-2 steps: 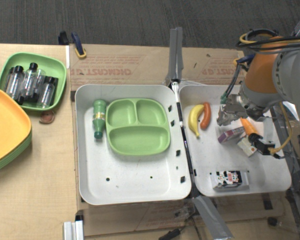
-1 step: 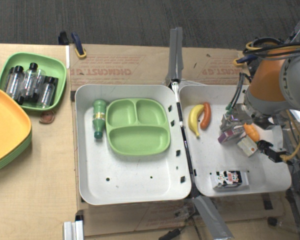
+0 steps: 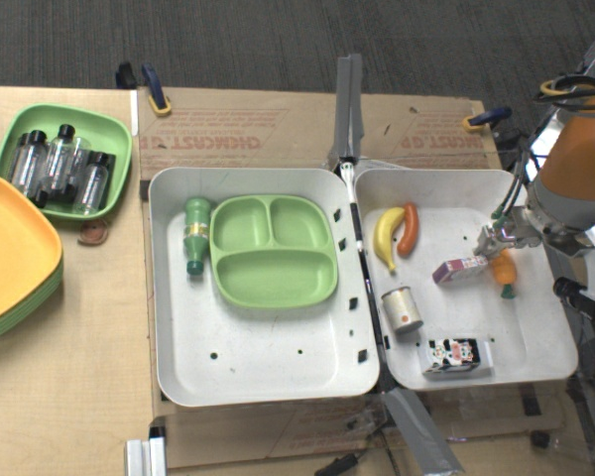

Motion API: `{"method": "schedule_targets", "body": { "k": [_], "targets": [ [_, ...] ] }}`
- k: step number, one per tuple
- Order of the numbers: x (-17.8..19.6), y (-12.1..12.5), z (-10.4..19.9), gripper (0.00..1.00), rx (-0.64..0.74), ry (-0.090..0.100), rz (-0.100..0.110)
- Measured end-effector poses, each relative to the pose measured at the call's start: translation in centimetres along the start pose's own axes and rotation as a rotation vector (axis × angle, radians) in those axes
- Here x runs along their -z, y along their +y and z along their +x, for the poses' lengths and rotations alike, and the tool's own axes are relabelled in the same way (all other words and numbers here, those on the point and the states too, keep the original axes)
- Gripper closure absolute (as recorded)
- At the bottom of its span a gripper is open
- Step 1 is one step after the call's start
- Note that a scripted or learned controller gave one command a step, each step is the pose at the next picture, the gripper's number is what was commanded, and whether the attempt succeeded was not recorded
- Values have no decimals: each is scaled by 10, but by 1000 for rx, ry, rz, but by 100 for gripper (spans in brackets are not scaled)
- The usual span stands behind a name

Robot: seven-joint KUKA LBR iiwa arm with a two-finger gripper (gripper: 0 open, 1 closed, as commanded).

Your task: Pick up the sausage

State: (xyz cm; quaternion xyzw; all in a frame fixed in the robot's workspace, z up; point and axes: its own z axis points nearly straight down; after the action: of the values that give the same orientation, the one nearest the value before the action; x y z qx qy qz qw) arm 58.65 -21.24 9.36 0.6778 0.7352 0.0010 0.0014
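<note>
- Camera view: two white bins side by side on a cardboard-covered bench; left bin [image 3: 178,355], right bin [image 3: 535,355].
- Sausage [image 3: 408,229] lies in the right bin, upper left part, roughly upright in the frame, touching the banana [image 3: 387,237] on its left.
- Arm [image 3: 575,167] enters from the right; orange band sits above the wrist.
- Gripper [image 3: 496,240] is low over the right bin's right-middle area, well apart from the sausage.
- Claw state: cannot tell; the tip is small and mixed with the things under it.
- Just beside the gripper: a carrot [image 3: 505,270] below and a purple-and-white box [image 3: 460,270] to its left. Contact with either is not clear.
- Silver can [image 3: 403,310] lies near the bin's left wall, below the banana.
- A small printed pack [image 3: 453,356] lies near the bin's front edge.
- Left bin holds a green divided plate [image 3: 273,250], with a green bottle [image 3: 196,234] just beside its left rim.
- Off the bins, at left: a green tray [image 3: 114,132] of dark-capped vials [image 3: 59,167], and stacked orange plates [image 3: 15,256].
- Clamps [image 3: 157,92] grip the cardboard's back edge.
</note>
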Motion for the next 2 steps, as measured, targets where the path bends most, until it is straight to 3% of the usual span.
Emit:
{"method": "schedule_targets", "body": {
  "k": [1, 2],
  "targets": [
    [1, -28, -4, 100, 150, 3, -3],
    [-2, -70, 30, 100, 163, 2, 5]
  ]
}}
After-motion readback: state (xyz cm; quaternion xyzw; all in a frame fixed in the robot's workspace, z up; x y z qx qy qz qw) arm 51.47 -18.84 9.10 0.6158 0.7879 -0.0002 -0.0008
